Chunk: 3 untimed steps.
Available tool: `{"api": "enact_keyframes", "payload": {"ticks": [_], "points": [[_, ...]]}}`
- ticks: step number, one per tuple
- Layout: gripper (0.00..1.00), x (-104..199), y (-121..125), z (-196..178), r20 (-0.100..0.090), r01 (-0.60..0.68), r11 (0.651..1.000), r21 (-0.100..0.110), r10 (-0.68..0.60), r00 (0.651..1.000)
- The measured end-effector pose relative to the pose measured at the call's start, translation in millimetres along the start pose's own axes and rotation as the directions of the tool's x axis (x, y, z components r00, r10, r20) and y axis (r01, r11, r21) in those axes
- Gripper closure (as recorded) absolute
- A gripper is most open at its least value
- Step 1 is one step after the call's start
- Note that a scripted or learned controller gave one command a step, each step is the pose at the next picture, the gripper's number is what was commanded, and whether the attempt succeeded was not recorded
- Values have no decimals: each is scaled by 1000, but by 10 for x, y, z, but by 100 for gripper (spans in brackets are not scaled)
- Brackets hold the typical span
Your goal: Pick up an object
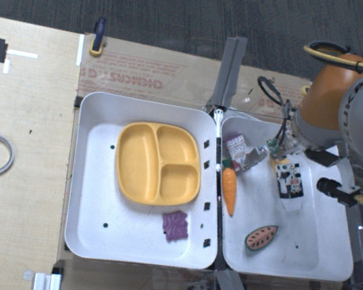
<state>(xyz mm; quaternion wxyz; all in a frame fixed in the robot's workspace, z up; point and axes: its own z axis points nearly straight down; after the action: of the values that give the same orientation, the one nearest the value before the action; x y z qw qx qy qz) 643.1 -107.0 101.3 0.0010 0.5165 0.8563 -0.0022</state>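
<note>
arm is reaching in over the right bin (327,267)'s far left corner, gripper (257,158) hanging low beside the carrot (229,191) along the left wall, probably lining up a pick; can't tell how the claw is set.

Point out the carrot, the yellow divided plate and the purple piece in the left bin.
carrot (229,191): camera view, middle of its orange body.
yellow divided plate (138,161): camera view, floor of its large compartment.
purple piece (175,225): camera view, its centre.
</note>
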Motion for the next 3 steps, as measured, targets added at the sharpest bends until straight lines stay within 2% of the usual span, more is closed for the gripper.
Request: {"api": "enact_keyframes", "payload": {"ticks": [1, 2, 3], "points": [[0, -308, 37, 60, -2, -628, 778, -6, 628, 778], [0, -899, -534, -556, -3, -686, 728, 1, 686, 728], [0, -712, -707, 105, -4, -576, 818, 2, 576, 818]]}}
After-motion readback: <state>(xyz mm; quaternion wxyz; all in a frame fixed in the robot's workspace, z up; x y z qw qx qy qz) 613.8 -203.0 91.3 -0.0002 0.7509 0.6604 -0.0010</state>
